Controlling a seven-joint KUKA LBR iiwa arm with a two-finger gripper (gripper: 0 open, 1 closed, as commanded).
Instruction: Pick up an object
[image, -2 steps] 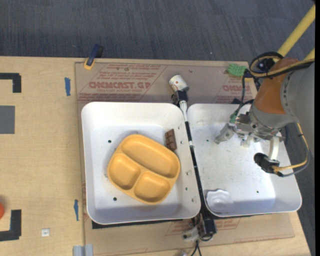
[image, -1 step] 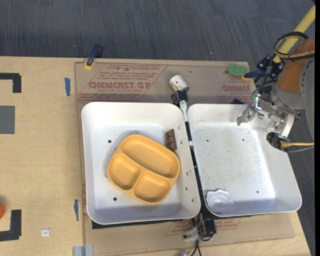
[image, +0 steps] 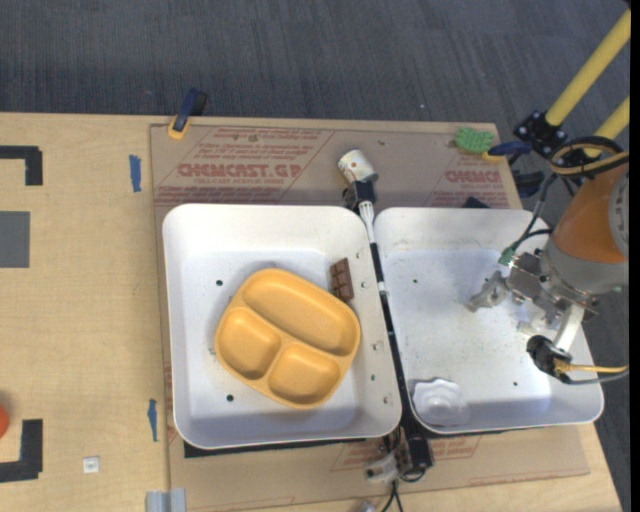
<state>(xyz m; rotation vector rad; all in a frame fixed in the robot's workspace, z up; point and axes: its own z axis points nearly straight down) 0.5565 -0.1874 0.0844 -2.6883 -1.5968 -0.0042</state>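
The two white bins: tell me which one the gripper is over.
The right bin. The gripper hangs above its floor, with a clear plastic piece at its near left corner. The left bin holds the yellow divided tray.

two shallow white bins (image: 200, 235) are counted side by side. one yellow three-compartment tray (image: 288, 335) and one small brown block (image: 341, 280) are seen in the left bin, one clear plastic cup (image: 438, 400) in the right.

A yellow divided tray (image: 288, 336) lies in the left bin (image: 200, 240); right of that bin, the gripper (image: 487, 293) hangs over the right bin (image: 440, 240).
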